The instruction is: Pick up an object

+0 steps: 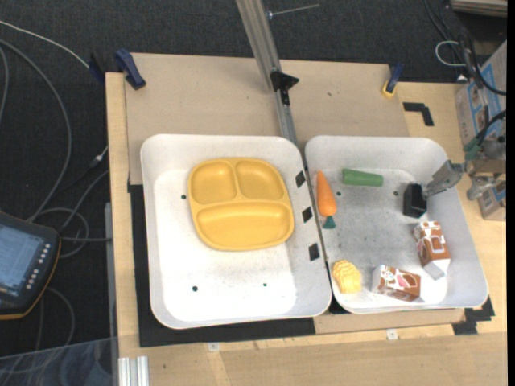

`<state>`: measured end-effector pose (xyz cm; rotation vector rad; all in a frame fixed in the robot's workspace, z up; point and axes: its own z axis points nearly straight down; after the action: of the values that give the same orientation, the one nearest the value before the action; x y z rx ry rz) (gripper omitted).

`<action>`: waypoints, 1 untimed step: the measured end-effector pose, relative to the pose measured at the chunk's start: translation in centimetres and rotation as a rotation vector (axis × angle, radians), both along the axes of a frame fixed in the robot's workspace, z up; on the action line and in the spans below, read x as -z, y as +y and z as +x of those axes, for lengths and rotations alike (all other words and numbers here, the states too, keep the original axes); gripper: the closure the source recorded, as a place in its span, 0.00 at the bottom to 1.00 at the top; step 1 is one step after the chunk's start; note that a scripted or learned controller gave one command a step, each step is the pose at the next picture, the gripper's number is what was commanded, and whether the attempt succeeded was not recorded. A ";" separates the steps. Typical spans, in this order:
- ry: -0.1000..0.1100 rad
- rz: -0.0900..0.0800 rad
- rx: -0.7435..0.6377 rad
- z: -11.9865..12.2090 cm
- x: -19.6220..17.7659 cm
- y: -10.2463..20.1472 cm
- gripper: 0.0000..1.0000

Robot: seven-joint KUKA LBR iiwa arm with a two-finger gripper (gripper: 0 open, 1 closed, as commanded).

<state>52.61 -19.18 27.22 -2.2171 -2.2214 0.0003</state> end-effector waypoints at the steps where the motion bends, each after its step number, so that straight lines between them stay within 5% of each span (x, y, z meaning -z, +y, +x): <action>1: 0.000 0.000 0.001 0.0 0.0 0.0 0.00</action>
<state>52.62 -19.18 27.22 -2.2182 -2.2207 -0.0004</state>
